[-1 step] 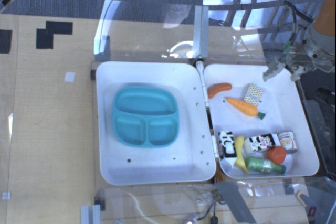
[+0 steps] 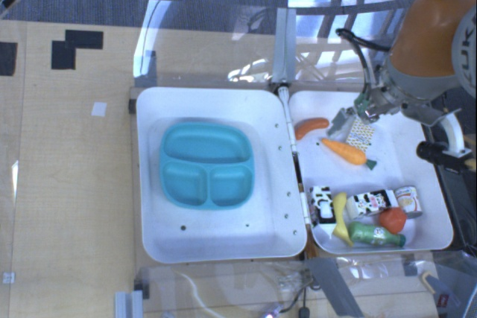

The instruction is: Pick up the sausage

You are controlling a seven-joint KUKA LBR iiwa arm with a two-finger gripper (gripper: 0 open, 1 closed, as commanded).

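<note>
- Approach step: the two-finger gripper [image 2: 344, 123] is hovering just right of the small orange-red sausage [image 2: 311, 127], fingers looking spread, pinching nothing.
- Sausage is lying at the right white bin's [image 2: 436, 238] upper-left corner, above the orange carrot [image 2: 345, 151].
- Next move is calling for a leftward shift, descent, then closing.

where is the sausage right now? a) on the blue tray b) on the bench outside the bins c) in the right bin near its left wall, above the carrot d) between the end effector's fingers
c: the sausage lies in the right bin by its left wall, just above the carrot.
</note>
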